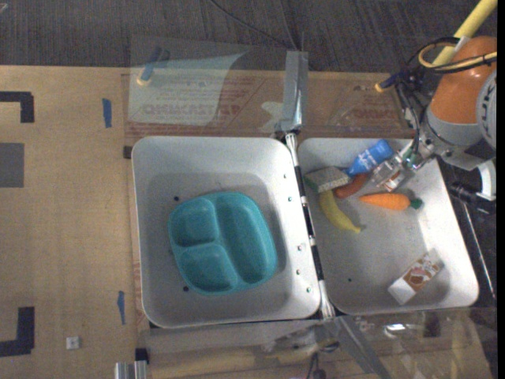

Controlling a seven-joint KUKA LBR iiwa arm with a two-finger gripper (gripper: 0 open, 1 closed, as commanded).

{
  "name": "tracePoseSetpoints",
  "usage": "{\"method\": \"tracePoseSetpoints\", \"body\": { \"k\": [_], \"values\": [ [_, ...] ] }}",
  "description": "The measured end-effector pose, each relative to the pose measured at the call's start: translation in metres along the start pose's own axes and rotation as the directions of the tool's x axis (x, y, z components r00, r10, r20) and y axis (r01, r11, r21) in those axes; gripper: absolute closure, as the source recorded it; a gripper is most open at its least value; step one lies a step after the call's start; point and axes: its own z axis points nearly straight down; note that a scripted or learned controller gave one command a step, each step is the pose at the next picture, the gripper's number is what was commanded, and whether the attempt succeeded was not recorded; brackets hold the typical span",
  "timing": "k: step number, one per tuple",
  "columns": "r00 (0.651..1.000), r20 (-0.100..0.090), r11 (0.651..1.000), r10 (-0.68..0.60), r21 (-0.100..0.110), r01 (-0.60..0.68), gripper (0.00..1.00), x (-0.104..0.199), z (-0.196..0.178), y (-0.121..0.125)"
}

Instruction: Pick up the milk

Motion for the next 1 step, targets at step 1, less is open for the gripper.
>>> {"method": "tracePoseSetpoints", "body": {
  "k": [1],
  "values": [
    [1.000, -0.002, 1.000, 0.000, -0.001, 0.000, 0.00, 0.0007, 0.0001, 0.0008]
  ]
}}
